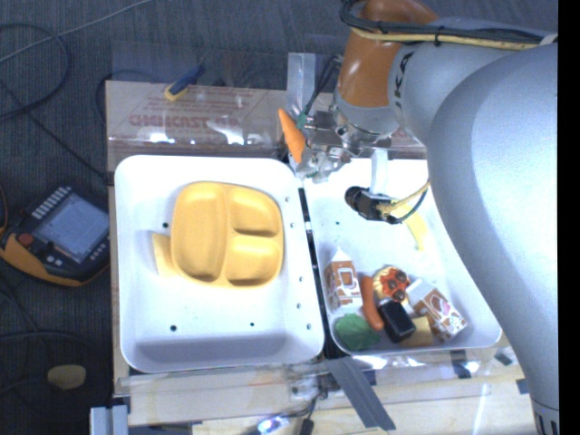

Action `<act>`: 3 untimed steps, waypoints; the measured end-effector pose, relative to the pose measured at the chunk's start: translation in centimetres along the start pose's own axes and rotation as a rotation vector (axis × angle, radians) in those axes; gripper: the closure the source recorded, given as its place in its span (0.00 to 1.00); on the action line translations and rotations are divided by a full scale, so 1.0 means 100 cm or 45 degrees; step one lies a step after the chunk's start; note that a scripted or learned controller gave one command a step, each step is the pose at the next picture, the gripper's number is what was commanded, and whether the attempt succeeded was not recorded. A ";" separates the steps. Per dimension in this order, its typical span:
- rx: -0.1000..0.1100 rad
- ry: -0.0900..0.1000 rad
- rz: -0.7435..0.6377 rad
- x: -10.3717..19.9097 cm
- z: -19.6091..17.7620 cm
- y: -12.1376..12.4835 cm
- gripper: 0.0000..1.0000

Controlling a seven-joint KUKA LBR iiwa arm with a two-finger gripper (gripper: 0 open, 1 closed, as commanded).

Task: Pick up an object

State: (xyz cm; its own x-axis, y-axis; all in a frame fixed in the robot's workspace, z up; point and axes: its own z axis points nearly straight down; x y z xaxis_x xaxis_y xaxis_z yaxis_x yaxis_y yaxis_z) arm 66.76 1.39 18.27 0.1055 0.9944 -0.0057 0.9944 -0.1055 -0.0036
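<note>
Pick not yet confirmed: gripper [319, 157] raised near orange carrot-like piece [291, 132]; finger state indeterminate. Grasp of an object still pending.

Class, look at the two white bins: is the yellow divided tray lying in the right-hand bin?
No. The yellow divided tray lies in the left bin, while the right bin holds a cluster of small items near its front edge.

Tool [319, 157] low, fingers possibly closed
</note>
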 end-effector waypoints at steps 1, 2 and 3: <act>-0.007 0.001 -0.377 -0.063 -0.024 0.007 1.00; -0.002 0.008 -0.163 -0.049 -0.017 0.006 1.00; 0.000 0.006 0.095 -0.036 -0.026 0.004 1.00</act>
State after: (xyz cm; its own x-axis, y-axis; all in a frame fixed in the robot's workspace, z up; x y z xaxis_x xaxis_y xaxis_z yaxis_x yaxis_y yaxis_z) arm 66.80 -2.24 20.90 0.1790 0.9838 -0.0010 0.9838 -0.1790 -0.0030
